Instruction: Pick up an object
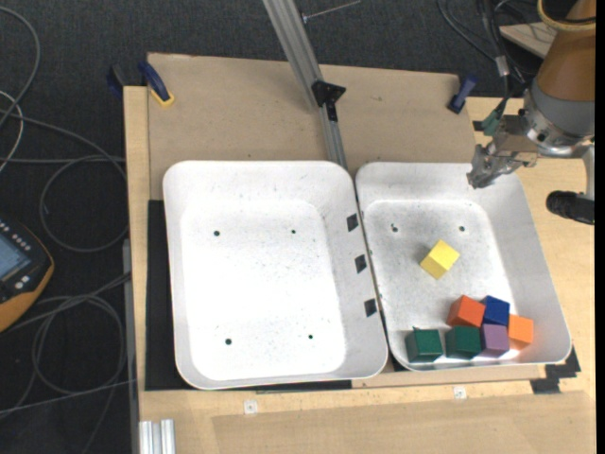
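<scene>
A yellow block [440, 259] lies alone in the middle of the right bin [529, 244]. Along that bin's near edge sits a cluster of blocks: two green [426, 344], a red-orange one [466, 311], a blue one [495, 310], a purple one [495, 338] and an orange one [520, 330]. My gripper [482, 173] hangs over the far right corner of the right bin, well above and behind the yellow block. Nothing shows between its fingers.
The left bin [180, 253] sits beside the right one, separated by a ridge with black clips. A slanted metal bar [302, 55] crosses the bench at the back. Blue clamps [156, 83] hold the board's far corners. Cables lie on the floor to the left.
</scene>
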`<move>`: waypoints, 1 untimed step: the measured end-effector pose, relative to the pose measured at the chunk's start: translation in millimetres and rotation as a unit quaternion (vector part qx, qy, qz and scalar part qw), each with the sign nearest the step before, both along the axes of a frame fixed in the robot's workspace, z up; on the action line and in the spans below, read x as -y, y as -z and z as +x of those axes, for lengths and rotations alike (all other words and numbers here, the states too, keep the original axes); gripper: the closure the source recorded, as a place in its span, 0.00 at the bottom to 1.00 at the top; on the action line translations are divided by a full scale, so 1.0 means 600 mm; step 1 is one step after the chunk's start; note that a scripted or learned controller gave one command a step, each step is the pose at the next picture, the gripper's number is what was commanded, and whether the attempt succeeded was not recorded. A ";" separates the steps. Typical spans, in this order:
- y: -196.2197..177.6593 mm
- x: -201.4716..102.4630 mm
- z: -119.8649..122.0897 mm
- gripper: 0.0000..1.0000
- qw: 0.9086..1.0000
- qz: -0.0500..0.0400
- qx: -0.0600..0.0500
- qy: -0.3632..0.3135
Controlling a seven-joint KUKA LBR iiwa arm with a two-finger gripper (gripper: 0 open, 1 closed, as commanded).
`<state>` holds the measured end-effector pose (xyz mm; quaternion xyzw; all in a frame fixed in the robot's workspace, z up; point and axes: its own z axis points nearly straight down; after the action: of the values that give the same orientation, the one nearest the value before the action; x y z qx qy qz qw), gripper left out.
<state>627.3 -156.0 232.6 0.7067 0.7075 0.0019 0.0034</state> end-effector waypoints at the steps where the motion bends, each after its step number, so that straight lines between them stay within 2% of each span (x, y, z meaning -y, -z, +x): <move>1: -0.092 0.000 0.002 1.00 1.000 0.000 0.000 0.000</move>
<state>628.8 -155.9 287.5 0.7065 0.7077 0.0022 0.0036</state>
